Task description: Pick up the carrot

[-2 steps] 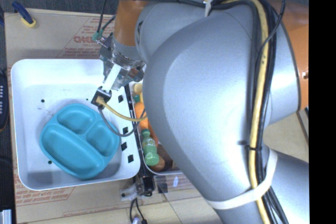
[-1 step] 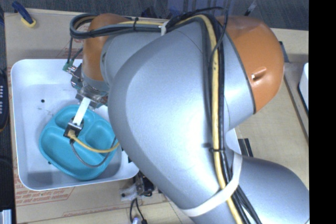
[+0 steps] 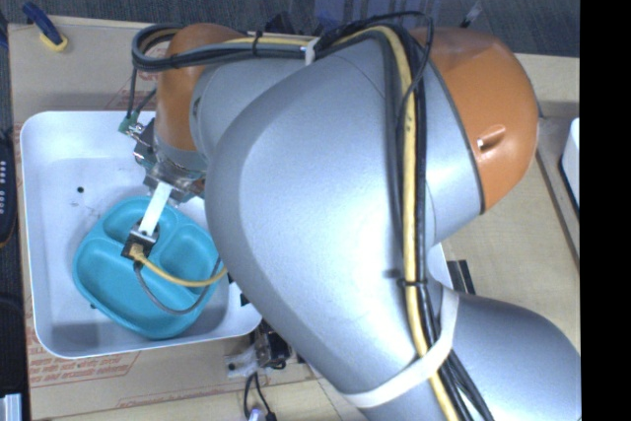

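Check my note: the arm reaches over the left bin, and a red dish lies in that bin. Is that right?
Not quite. The dish is turquoise, not red. The camera view shows it lying in the left bin, with the arm reaching over that bin.

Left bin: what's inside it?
A teal divided dish lies in the left bin. The arm covers the bin's right side, so anything lying there is hidden.
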